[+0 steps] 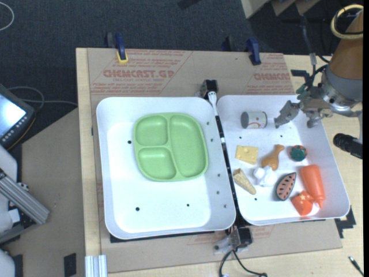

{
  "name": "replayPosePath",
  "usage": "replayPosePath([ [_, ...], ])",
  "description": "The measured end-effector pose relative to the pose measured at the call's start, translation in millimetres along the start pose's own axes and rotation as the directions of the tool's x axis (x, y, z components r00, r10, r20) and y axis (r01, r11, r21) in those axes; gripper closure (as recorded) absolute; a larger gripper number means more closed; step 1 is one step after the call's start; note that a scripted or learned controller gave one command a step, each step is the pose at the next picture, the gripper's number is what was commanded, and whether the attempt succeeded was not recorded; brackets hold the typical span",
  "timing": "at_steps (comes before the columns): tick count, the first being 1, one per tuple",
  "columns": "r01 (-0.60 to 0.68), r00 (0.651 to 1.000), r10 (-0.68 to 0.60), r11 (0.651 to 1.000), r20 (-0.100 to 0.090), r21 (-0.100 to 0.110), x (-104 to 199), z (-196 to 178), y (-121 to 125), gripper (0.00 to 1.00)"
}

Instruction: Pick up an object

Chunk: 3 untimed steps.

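My two-finger grey gripper (300, 111) sits over the far right part of the right shallow white plastic bin (341, 184), fingers spread apart with nothing between them; one fingertip (283, 116) points toward the bin's far middle. Contents of that bin, catalogued: a small grey cylindrical cup (253, 119) lying on its side near the far wall, long axis running left to right, just left of my gripper and apart from it; a yellow cheese-like block (247, 154) near the left wall; a pale wedge of cheese (244, 181) nearer the front, its long axis slanting from far left to near right; a tan drumstick-shaped toy (273, 157), long axis slanting, its thick end toward the far right; small white pieces (262, 175) at the drumstick's near end; a small green round toy (297, 152) beside the right wall; a brown oval slice with an orange rim (285, 186); an orange carrot-like cylinder (313, 183), long axis running roughly far to near; a red-orange lump (302, 203) touching the carrot's near end. The left shallow white plastic bin (115, 212) bears a light green three-compartment plastic tray (170, 146). Both bins rest side by side on a brown cardboard-covered bench (92, 85).
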<state>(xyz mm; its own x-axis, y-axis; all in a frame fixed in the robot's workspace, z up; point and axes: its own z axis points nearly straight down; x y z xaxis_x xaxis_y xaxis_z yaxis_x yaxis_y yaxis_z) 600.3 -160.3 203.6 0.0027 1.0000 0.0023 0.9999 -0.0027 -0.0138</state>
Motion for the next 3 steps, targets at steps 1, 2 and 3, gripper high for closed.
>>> replayPosePath([
  [1, 0.003, 1.0, -0.003, 1.0, 0.003, -0.015, 0, -8, 3, 0.0],
  [2, 0.003, 1.0, -0.003, 1.0, 0.001, -0.008, 0, 34, 2, 0.0],
  [3, 0.004, 1.0, -0.004, 1.0, 0.001, -0.009, 5, 80, 9, 0.0],
])
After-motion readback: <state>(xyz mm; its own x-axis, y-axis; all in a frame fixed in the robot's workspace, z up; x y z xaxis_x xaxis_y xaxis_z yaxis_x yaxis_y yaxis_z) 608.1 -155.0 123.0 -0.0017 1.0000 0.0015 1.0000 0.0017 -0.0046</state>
